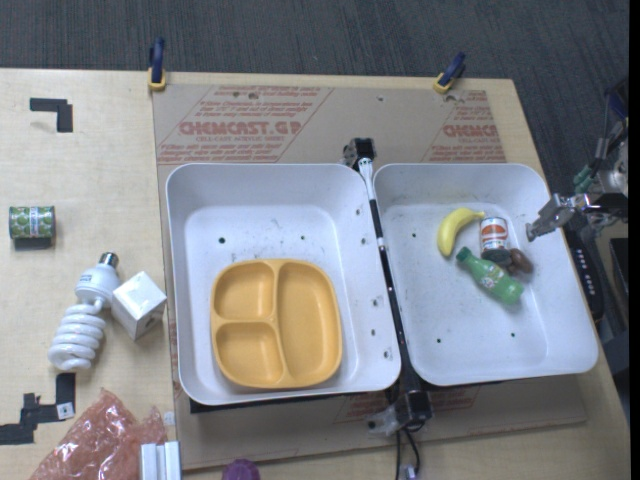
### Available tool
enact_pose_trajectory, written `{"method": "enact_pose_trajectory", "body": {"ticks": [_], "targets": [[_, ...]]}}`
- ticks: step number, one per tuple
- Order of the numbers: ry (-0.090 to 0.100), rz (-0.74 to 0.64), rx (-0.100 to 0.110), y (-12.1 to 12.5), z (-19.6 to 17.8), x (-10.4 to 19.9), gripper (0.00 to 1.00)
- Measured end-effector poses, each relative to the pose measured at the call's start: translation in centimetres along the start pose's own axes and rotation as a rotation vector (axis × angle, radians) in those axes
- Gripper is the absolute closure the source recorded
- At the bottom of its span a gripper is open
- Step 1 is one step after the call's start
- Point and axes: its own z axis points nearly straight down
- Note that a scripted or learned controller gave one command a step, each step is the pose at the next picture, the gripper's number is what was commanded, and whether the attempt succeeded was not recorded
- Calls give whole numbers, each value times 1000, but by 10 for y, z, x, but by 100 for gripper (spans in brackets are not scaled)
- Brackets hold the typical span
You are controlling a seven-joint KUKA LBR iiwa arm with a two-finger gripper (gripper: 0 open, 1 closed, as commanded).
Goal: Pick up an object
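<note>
Pale wooden tabletop (pixel 90 168) with two shallow white bins; nothing lifted yet, so the pick is all ahead.

Small metal fingers (pixel 548 220) hang at the right white bin's (pixel 480 353) far right rim, holding nothing; whether they are parted I cannot tell. Just beside them lie a yellow banana (pixel 456 229), a red-and-white can (pixel 493 236) and a green plastic bottle (pixel 491 276). A yellow divided plate (pixel 276 323) rests in the left white bin (pixel 200 208).

Yellow banana (pixel 456 230), green bottle (pixel 491 275), orange-yellow tray (pixel 277 323), white bins (pixel 190 268).
</note>
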Motion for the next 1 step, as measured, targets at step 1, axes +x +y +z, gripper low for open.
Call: {"method": "enact_pose_trajectory", "body": {"ticks": [1], "targets": [[1, 2, 0, -8, 145, -4, 0]]}}
